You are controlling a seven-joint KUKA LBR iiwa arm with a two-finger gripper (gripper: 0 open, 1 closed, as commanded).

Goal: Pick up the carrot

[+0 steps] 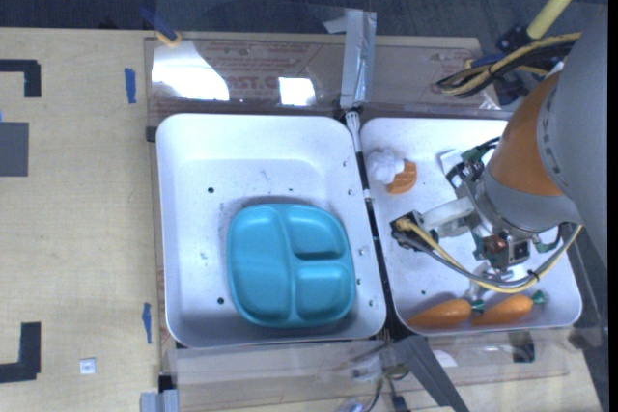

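Carrot [439, 312]: lower right of frame, in the right bin [425, 135]. Claw [497, 254] just above; opening cannot be told. Step: approach. Next: descend, grip.

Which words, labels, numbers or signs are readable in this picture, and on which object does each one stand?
No text is readable.
Brown board behind the left bin: reddish print, too blurred to read.
The same board behind the right bin: fainter reddish print, also too blurred.
Blue tray: no print visible.
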